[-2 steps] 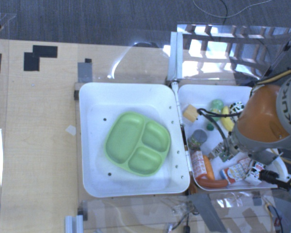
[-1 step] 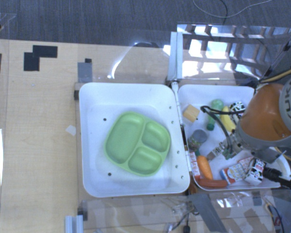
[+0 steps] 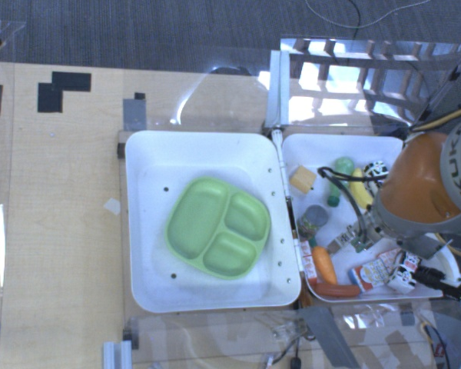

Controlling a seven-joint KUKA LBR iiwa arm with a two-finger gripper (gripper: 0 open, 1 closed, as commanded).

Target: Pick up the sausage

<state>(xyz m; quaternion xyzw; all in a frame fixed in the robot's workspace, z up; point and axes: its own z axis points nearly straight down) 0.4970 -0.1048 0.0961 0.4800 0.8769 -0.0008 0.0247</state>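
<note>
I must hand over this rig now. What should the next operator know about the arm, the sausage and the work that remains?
Arm: reaches in from the right and hangs over the right bin. Its pincer is hidden under the wrist, so its state cannot be told.
Sausage: lies flat at the near edge of the right bin, just below the carrot and left of a red and white packet. Nothing lifts it.
Left bin: holds a green tray.
Done: the arm is over the correct bin.
Left: lower onto the sausage, grip it, lift it.
</note>
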